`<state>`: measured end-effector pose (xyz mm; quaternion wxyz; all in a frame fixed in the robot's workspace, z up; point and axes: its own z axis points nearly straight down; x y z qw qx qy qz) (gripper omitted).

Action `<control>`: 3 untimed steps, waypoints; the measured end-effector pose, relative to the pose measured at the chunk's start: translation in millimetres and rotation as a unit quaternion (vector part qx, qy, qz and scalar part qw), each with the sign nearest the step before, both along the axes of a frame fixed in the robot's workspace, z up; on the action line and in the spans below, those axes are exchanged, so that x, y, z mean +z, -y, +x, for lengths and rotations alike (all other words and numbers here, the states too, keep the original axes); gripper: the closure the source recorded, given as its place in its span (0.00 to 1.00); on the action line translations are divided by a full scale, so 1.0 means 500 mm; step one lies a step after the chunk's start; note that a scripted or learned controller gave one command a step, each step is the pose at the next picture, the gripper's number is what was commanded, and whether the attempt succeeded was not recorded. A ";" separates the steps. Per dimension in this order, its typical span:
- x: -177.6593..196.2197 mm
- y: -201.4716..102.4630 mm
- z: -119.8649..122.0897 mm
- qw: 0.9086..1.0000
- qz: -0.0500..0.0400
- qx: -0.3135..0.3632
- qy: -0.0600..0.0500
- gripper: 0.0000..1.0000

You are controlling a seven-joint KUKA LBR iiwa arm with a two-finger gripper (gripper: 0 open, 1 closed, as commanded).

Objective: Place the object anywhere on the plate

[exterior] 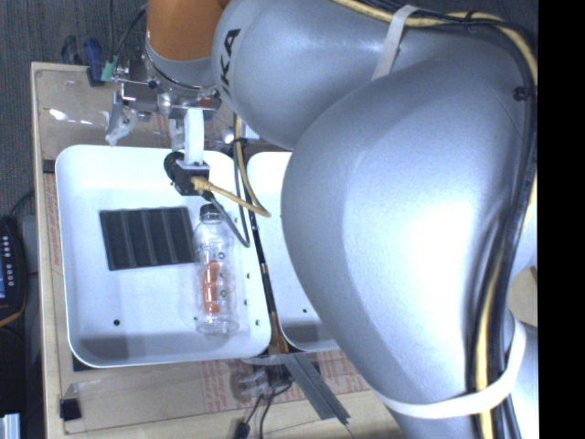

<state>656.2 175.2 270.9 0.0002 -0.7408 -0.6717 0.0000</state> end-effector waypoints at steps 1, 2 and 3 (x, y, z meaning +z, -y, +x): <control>0.011 -0.054 0.000 0.999 0.000 0.050 0.001 0.00; 0.182 -0.085 -0.001 1.000 0.000 0.020 0.000 0.00; 0.056 -0.085 -0.014 0.989 -0.002 -0.151 -0.003 0.00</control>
